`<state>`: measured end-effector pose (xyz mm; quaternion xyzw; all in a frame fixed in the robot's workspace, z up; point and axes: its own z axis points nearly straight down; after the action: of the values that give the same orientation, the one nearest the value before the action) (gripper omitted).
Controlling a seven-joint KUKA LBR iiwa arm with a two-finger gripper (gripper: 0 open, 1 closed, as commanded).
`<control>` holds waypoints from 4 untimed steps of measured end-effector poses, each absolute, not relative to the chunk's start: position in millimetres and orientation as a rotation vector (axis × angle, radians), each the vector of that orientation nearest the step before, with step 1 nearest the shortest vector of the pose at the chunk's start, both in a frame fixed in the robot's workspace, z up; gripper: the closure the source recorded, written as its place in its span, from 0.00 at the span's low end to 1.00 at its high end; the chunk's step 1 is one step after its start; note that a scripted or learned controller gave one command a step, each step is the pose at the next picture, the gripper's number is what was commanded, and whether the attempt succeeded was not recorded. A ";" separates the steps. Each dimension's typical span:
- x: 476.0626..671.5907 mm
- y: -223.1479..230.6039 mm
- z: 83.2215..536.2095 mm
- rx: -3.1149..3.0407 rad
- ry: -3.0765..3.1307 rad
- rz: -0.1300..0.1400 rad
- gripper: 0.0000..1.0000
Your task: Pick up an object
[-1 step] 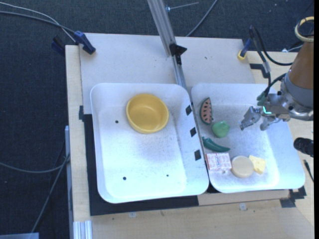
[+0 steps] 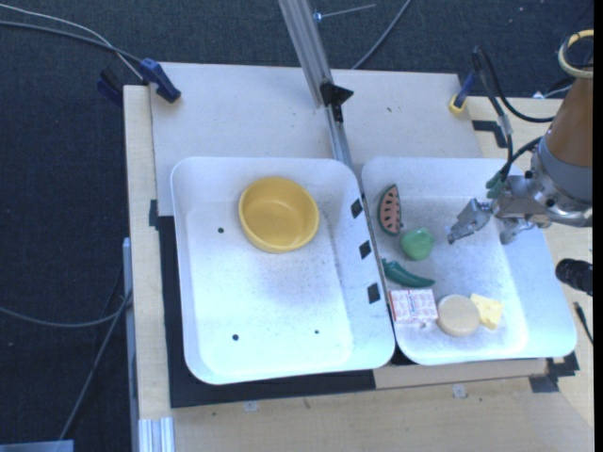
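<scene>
My gripper (image 2: 487,226) hangs over the right bin (image 2: 537,347), near its right side, with its two fingers spread open and nothing between them. Left of it in the same bin lie a watermelon slice (image 2: 389,209), a green ball (image 2: 416,245) and a dark green pepper (image 2: 407,273). Toward the bin's front sit a red-and-white packet (image 2: 413,306), a round cream disc (image 2: 459,315) and a yellow cheese wedge (image 2: 487,310). A yellow bowl (image 2: 278,214) rests in the left bin (image 2: 207,337).
A metal pole (image 2: 311,45) slants down from the top to the ridge between the bins. Blue clamps (image 2: 160,78) and cables lie at the bench's back corners. The arm's orange band (image 2: 572,135) is at the right edge.
</scene>
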<state>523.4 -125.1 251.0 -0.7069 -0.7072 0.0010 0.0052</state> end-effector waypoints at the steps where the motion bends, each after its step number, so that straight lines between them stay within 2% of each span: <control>1: 525.0 -129.2 187.6 -2.209 -2.206 0.014 0.00; 2: 527.4 -123.4 123.7 -2.208 -2.207 0.013 0.00; 3: 528.2 -122.7 98.3 -2.212 -2.208 0.002 0.00; 4: 529.6 -122.4 111.5 -2.215 -2.211 -0.004 1.00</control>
<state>529.6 -122.4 111.5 -0.7078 -0.7064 -0.0012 0.0062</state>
